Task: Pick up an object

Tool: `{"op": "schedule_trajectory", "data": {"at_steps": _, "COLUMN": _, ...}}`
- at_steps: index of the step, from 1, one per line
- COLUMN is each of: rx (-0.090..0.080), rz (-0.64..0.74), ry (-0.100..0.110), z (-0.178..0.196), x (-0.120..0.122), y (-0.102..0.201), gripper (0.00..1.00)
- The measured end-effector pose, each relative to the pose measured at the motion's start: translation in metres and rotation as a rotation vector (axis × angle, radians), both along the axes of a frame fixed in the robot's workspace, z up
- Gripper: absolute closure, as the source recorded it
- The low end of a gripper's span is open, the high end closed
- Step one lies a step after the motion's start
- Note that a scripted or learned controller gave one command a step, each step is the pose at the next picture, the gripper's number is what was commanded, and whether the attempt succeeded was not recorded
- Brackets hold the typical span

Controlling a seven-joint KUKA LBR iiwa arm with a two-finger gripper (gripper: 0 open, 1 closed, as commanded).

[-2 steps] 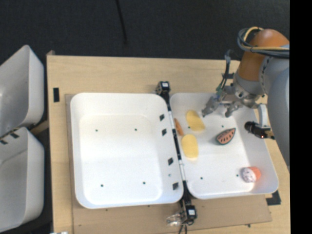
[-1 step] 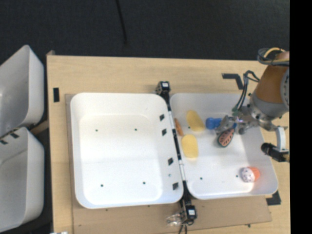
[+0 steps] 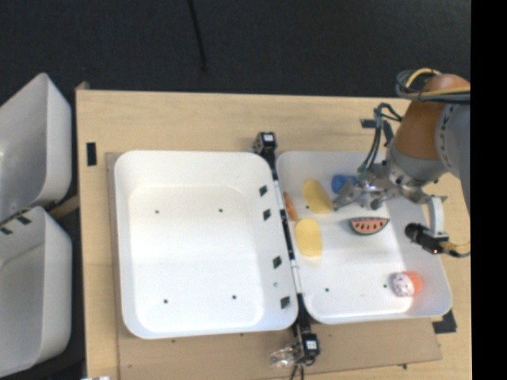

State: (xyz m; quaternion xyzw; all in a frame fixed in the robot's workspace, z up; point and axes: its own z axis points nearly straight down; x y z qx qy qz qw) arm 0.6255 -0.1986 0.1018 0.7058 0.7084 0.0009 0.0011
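Arm (image 3: 432,133) reaches into right bin (image 3: 348,303); gripper (image 3: 360,196) hangs low above the watermelon slice (image 3: 369,226), beside a blue piece (image 3: 341,183) (jaw state: cannot tell). Two yellow pieces (image 3: 309,237) sit left; pink-white ball (image 3: 403,284) near front corner.

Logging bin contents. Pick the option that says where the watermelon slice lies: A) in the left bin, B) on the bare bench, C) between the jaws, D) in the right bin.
D: the watermelon slice lies on the floor of the right bin, just below the gripper.
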Motion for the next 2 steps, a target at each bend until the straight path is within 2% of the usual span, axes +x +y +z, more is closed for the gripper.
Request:
{"op": "schedule_trajectory", "data": {"at_steps": 1, "rx": 0.001, "rz": 0.0, "ry": 0.004, "z": -0.001, "x": 0.029, "y": -0.03, "gripper": 0.0}}
{"op": "schedule_trajectory", "data": {"at_steps": 2, "rx": 0.003, "rz": 0.005, "ry": 0.015, "z": -0.002, "x": 0.046, "y": 0.073, "gripper": 0.0}}
